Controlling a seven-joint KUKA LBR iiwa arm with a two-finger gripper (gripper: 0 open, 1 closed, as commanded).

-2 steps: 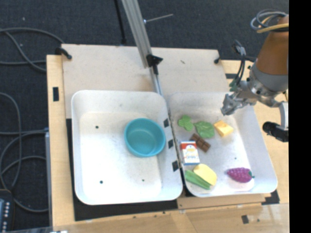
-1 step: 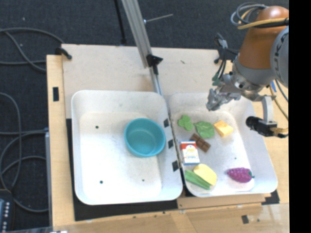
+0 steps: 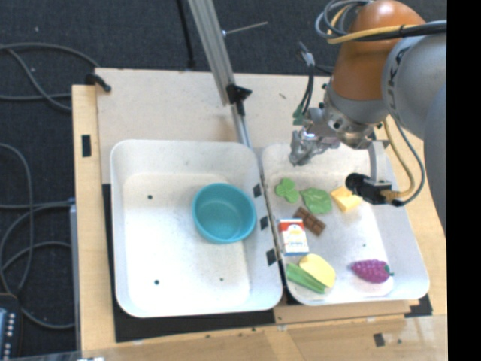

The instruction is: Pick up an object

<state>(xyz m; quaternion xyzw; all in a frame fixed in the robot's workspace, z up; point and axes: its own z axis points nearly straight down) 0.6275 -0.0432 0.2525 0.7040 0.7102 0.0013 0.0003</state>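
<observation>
My gripper [image 3: 301,153] hangs over the far left corner of the right bin [image 3: 409,239], above and just behind the toys, with nothing visibly between its fingers. Below it lie two green leaf-shaped pieces [image 3: 286,189] [image 3: 316,198], a yellow cheese wedge [image 3: 346,199] and a brown chocolate bar [image 3: 310,221]. Nearer the front are a small red-and-white carton [image 3: 294,236], a yellow and green corn cob [image 3: 312,273] and a purple grape bunch [image 3: 370,270]. A blue bowl [image 3: 223,212] sits in the left bin [image 3: 150,277].
A slanted aluminium post [image 3: 214,47] rises behind the bins, its foot near the divide between them. A black fitting with cable [image 3: 368,186] pokes over the right bin's far right. The arm's orange band [image 3: 372,28] looms over the far right.
</observation>
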